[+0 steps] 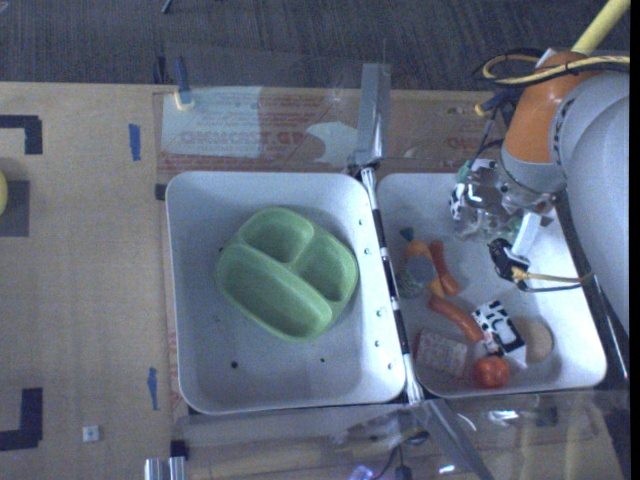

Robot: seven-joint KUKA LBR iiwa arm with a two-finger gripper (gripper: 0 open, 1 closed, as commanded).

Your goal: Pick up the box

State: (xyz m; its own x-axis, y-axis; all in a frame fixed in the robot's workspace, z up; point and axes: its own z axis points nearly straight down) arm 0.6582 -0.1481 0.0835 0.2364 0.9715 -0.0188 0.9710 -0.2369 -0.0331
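Table point(80, 298): I see tan board with blue tape marks, carrying both white bins.
Box point(441, 353): I read the flat brownish packet at the near end of the right bin point(590, 363) as the box; it lies flat, touching a red tomato point(491, 371).
Near clutter: a black-and-white block point(497, 325) and a pale oval piece point(538, 338) sit just beside the tomato; an orange sausage shape point(456, 316) lies just past the box.
Left bin point(190, 208): holds a green divided tray point(287, 271), tilted.
Tool point(490, 218): I see it over the far part of the right bin, well apart from the box; I cannot tell how its fingers stand or whether they grip anything.
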